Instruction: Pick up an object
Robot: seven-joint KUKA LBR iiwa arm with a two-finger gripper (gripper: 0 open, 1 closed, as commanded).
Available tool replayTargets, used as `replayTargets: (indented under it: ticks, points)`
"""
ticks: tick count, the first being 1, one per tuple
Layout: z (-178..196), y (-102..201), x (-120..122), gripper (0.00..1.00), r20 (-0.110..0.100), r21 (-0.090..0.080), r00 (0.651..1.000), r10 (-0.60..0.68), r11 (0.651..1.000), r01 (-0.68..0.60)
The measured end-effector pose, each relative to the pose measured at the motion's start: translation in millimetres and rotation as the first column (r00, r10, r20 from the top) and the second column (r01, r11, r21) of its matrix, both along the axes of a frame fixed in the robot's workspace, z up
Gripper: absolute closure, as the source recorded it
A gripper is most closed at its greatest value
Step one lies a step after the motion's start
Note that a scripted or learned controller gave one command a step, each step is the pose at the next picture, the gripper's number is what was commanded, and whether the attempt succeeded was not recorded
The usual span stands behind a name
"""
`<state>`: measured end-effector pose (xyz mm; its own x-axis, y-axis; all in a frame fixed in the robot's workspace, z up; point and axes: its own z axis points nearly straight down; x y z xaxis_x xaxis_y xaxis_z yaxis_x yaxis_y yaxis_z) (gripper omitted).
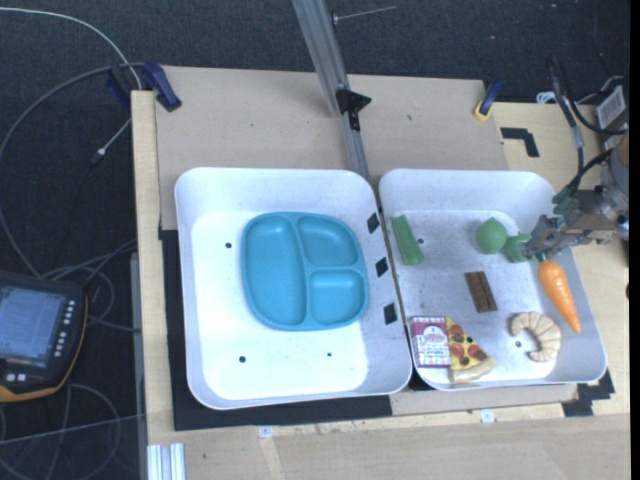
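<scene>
Green pear toy (497, 236) sits near the right bin's (452, 184) far right corner, and the gripper (541, 236) is right at its stem end, at the bin's right edge — fingers too blurred to call. Just below, an orange carrot (558, 290). Toward the near edge: croissant (537, 334), pizza slice (466, 353), red card (430, 340), brown bar (481, 291). Green block (406, 240) hugs the left wall. Left bin (210, 368) carries a blue divided plate (303, 269).

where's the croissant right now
The tan toy croissant lies in the right white bin, near its front right corner, just below the orange carrot, right of the pizza slice.
</scene>
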<state>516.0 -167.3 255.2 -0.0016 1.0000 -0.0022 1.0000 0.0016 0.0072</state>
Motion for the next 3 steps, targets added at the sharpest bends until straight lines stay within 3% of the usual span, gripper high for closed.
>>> replayTargets:
  ticks: [2,3]
  points:
    - [0,121,3,1.00,-0.010,0.007,1.000,0.006,1.000,-0.006]
    - [-1,166,7,1.00,-0.009,0.005,1.000,0.005,1.000,-0.004]
